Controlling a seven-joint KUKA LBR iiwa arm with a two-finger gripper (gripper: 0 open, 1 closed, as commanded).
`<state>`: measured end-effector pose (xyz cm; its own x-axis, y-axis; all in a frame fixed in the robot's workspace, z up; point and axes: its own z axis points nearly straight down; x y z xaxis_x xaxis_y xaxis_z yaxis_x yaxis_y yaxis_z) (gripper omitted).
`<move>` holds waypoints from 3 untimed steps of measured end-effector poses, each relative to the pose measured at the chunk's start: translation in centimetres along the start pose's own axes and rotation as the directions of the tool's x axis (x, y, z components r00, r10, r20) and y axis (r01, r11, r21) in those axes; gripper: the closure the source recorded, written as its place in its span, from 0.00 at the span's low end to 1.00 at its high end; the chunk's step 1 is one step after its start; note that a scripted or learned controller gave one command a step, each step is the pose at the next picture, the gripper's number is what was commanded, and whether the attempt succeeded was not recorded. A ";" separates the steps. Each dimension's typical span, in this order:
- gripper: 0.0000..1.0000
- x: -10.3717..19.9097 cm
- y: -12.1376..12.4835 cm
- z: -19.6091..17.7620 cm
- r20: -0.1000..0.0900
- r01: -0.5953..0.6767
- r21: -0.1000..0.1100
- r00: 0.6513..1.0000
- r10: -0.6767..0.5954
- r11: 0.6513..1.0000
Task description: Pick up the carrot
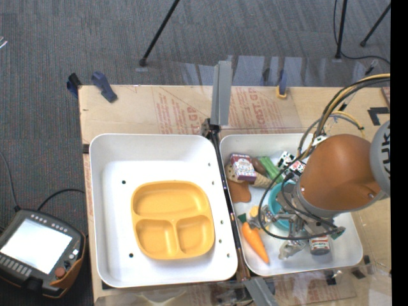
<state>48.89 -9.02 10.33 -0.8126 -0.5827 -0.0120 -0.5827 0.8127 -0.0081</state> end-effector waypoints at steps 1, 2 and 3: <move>0.00 -1.4 0.3 0.6 0.004 0.013 0.005 1.000 -0.013 1.000; 0.00 -4.8 5.4 -8.5 -0.005 0.240 -0.010 0.971 -0.241 0.971; 0.00 -2.8 5.5 -8.3 -0.004 0.549 -0.018 0.836 -0.549 0.836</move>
